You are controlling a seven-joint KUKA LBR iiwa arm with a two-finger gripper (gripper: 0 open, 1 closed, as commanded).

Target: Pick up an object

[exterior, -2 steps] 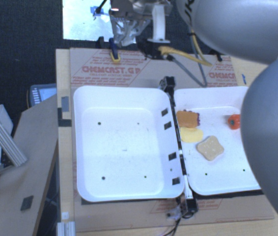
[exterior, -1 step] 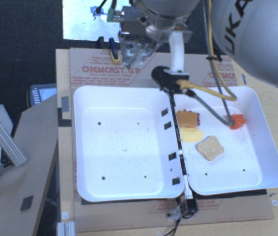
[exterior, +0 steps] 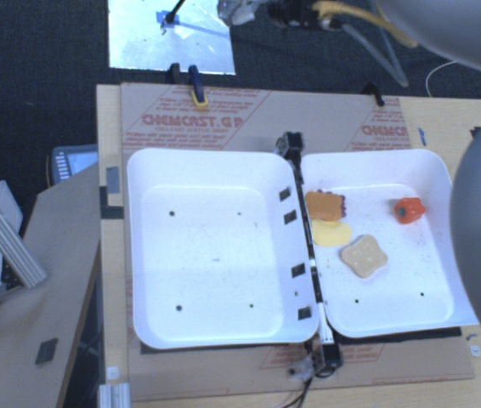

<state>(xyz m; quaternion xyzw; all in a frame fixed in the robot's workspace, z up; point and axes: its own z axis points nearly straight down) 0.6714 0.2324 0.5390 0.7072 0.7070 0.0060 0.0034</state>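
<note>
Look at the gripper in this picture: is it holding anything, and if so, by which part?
Nothing is held. The gripper hangs above the bench's far edge with nothing between its fingers; the toys lie in the right bin.

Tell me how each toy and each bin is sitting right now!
Tan toast-shaped toy slice: flat, right bin.
Flat yellow cheese-like piece: lying beside the toast.
Orange-brown waffle-like block: against the divider wall.
Small red-orange pepper-like toy: alone, apart.
Right white bin: holds four toys.
Left white bin: upright.

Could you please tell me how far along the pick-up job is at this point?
Nothing looks picked yet. The orange piece, yellow piece, tan slice and red item all lie in the right bin. The gripper sits high above the bench, so the whole pick remains.
</note>
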